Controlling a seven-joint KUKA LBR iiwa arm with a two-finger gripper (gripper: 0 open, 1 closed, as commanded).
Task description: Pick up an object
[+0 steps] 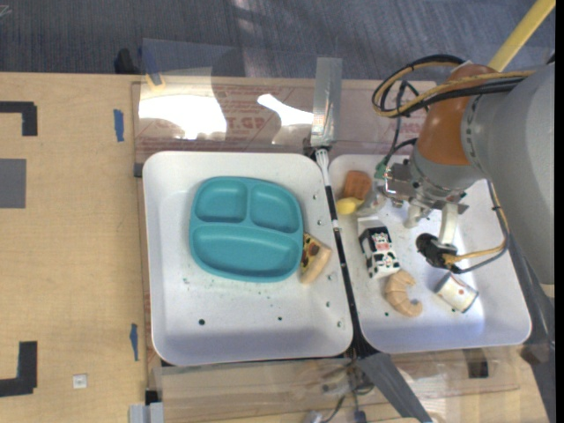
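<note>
My tool (434, 211) hangs over the right bin (502, 320), its fingers apart and holding nothing. The croissant (403, 292) lies near the front edge, beside a black-and-white toy (380, 251); open floor behind it.

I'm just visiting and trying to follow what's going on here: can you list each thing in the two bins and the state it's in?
Teal divided plate: right way up in the left bin, compartments bare.
Toy sandwich wedge: leaning against the plate's right edge.
Croissant: lying flat in the right bin.
Black-and-white toy: lying flat.
White cup: tipped on its side.
Orange and yellow pieces: resting in the right bin's upper left corner.
End effector: above the right bin, holding nothing visible.
</note>
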